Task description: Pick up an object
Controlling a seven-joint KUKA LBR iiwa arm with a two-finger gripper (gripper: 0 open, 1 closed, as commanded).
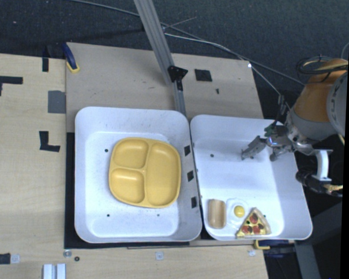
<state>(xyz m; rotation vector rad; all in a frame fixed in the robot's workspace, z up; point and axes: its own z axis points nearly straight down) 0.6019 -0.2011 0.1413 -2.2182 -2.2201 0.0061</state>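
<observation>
Nearest me, pizza slice [254, 224], fried egg [238, 211] and brown block [216, 213] line the right bin's [231, 167] front; my tool [265, 148] hovers well behind, fingers spread, holding nothing.

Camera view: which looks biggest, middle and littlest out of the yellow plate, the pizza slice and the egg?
1. Yellow divided plate, by far the biggest.
2. Pizza slice, much smaller.
3. Fried egg, a little smaller than the pizza slice beside it.
</observation>
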